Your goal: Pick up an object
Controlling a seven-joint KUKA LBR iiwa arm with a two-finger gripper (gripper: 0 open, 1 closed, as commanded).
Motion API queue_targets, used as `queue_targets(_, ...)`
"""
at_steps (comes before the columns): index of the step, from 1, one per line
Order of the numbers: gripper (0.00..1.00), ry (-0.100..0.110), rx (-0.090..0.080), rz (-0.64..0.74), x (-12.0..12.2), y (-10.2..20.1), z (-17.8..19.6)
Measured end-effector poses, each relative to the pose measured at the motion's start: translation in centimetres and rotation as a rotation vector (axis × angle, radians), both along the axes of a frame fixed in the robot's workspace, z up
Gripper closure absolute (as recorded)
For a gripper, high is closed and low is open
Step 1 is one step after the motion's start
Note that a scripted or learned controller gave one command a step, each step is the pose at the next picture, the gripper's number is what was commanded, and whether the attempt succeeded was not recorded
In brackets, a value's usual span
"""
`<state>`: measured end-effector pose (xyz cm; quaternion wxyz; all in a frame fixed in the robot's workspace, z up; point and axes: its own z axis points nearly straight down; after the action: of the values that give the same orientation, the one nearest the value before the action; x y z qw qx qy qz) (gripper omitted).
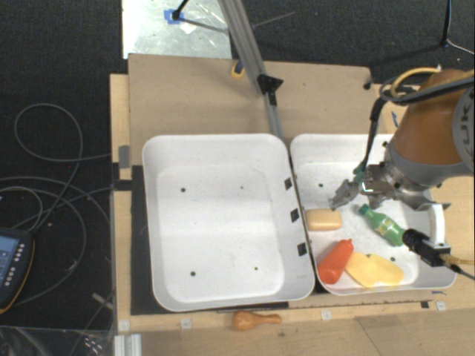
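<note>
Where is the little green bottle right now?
The green bottle lies in the right bin, toward its right side, just below the gripper and above the yellow object.

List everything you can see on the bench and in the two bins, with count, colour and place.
Bins: two, white, side by side on the bench.
Block: one, tan, right bin, by its left wall.
Bottle: one, green, right bin, middle.
Red object: one, red-orange, right bin, front.
Yellow object: one, yellow, right bin, front, beside the red object.
Wooden piece: one, brown, on the bench before the bins.
Arm: one, grey and orange, over the right bin.
Gripper: one, dark, above the block.
</note>
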<state>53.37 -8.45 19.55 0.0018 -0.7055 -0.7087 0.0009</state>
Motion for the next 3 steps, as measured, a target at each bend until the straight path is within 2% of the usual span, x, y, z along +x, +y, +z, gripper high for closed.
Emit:
queue_targets(1, 0.0, -0.005, -0.001, -0.003, 0.1, 0.0, 0.2)
queue_targets(2, 0.0, 0.0, 0.0, -0.004, 1.0, 0.3, -4.8)
queue_targets(3, 0.0, -0.008, 0.004, -0.003, 1.3, 0.5, -9.6)
